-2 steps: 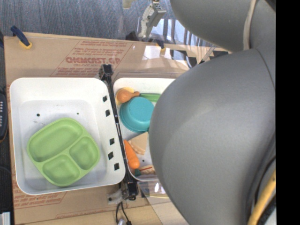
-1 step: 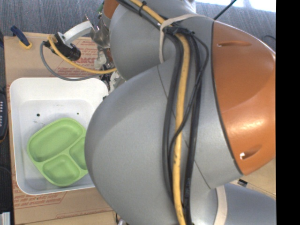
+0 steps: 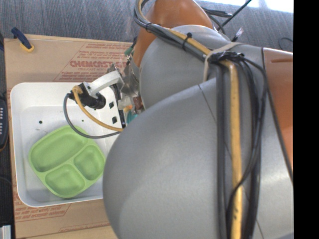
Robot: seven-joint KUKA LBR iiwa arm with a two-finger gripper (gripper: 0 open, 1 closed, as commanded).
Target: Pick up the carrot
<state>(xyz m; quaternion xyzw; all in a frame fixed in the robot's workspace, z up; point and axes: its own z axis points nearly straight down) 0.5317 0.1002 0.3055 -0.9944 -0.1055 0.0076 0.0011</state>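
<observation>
- Gripper (image 3: 124,96) sat at the far right of the left bin (image 3: 20,133), mostly masked by the arm (image 3: 199,148); whether it was spread or closed could not be told, and nothing could be made out in its grasp.
- A white bracket (image 3: 102,82) and a black fitting (image 3: 94,101) stuck out left from the wrist, with a yellowish cable (image 3: 87,121) looping down over the bin floor, likely slack left for wrist travel.
- The arm's grey bulk covered the right half of the scene, with the orange band (image 3: 169,14) at the far side.
- Carrot: not located. An orange-brown fleck near the wrist was too small to call; the carrot probably lay hidden beneath the arm.
- Green divided tray (image 3: 67,166) lay flat in the near part of the left bin, its three compartments bare.
- Cardboard (image 3: 50,59) lined the bench under the bin.
- Judged: arm low over the bins, mid-attempt; outcome unreadable.
</observation>
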